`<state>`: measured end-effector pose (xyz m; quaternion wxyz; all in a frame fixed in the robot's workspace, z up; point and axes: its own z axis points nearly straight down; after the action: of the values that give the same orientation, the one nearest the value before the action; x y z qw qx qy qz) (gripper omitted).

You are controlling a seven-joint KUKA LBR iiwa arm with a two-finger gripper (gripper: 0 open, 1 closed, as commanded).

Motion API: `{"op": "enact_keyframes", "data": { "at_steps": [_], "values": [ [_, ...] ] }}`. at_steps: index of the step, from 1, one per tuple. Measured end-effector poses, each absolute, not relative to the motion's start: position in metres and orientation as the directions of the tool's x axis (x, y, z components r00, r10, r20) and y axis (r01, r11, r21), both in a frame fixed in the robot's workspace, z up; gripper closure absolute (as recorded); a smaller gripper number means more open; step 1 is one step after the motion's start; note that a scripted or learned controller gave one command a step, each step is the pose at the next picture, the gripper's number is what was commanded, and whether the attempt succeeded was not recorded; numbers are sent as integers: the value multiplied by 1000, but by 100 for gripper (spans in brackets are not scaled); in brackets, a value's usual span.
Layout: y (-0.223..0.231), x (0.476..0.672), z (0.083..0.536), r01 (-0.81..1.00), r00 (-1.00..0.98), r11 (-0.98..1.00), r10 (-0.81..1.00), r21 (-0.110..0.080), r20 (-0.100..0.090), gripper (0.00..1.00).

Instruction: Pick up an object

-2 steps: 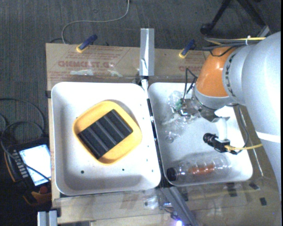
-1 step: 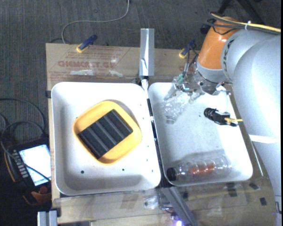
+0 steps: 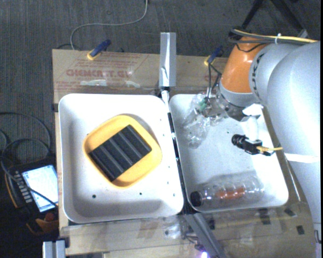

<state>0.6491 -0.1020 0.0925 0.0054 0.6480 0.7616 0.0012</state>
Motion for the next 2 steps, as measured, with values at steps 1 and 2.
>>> {"op": "enact_keyframes", "data": {
  "at_steps": [1, 2],
  "values": [
    [-116, 668, 91, 985, -171, 171, 985, -15, 11, 0],
    [-104, 661, 100, 991, -136, 136, 991, -3, 0, 0]
  ]
}}
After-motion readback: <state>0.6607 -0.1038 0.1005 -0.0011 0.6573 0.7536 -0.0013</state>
